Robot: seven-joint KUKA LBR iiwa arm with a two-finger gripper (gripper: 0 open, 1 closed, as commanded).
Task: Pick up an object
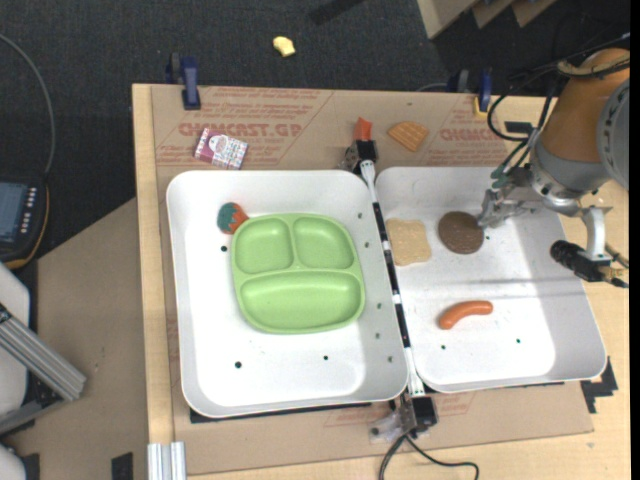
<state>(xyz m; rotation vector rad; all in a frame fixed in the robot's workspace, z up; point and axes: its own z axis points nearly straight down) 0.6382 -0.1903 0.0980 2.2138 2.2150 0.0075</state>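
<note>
In the right bin (540, 353) lie a round brown patty (459, 234), a tan slice of bread (408, 241) by the left wall, and an orange sausage (465, 313) nearer the front. My gripper (490, 211) reaches in from the right and points down at the patty's right edge, close to the bin floor. Nothing shows between its tips. The left bin (200, 348) holds a green divided plate (296, 272) and a small red and teal object (232, 217) beside the plate's back left corner.
On the cardboard behind the bins lie a pink packet (220, 148) and a tan cracker (407, 135). An orange and black clamp (362, 144) stands at the seam between the bins. Blue clamps (186, 80) grip the board's back edge.
</note>
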